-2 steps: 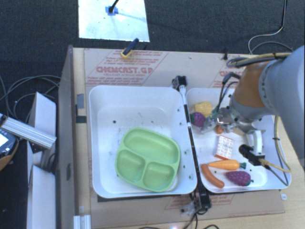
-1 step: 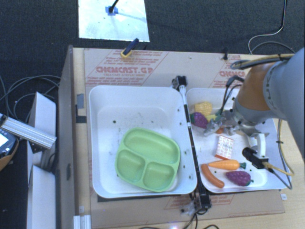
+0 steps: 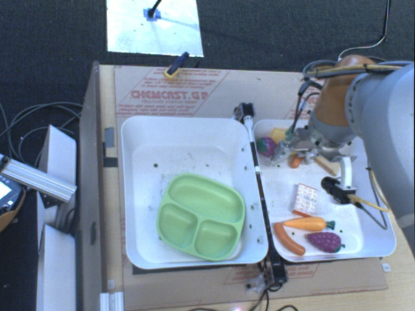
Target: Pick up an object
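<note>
Carrot (image 3: pixel 308 223) orange, green-tipped (right bin (image 3: pixel 379 241)); end effector (image 3: pixel 293 153) grip state unclear.

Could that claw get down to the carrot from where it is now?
Probably yes. The carrot lies in the open in the right bin, nothing on top of it, and the claw hangs over the same bin's far end.
</note>
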